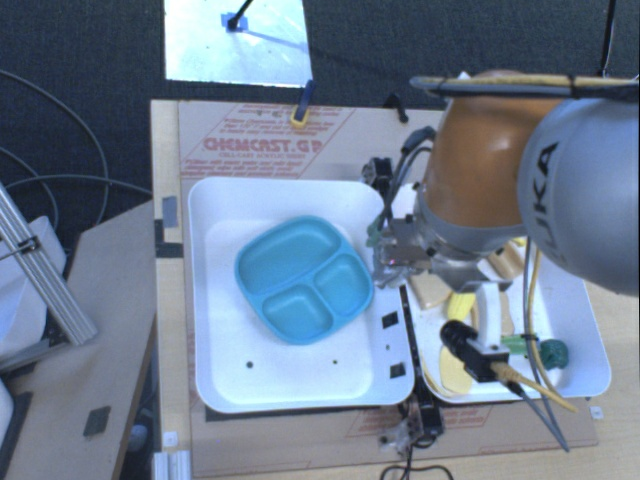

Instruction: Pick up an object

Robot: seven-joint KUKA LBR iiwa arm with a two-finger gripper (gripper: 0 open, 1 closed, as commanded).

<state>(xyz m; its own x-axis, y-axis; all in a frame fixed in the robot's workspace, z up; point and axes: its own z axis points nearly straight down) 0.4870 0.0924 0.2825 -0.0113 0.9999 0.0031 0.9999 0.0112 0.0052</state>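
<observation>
A light-blue three-compartment plastic plate (304, 279) lies tilted near the middle of the left white bin (225, 378), toward its right wall. The grey arm's gripper (395, 256) sits at that bin's right edge, beside the plate; I cannot tell its state. The right white bin (592, 363) holds yellow pieces (460, 306) and a green item (552, 353).

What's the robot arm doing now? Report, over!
Gripper low at the divide between bins, fingers unclear. Blue plate alone in left bin. Objects crowd right bin under the arm.
</observation>
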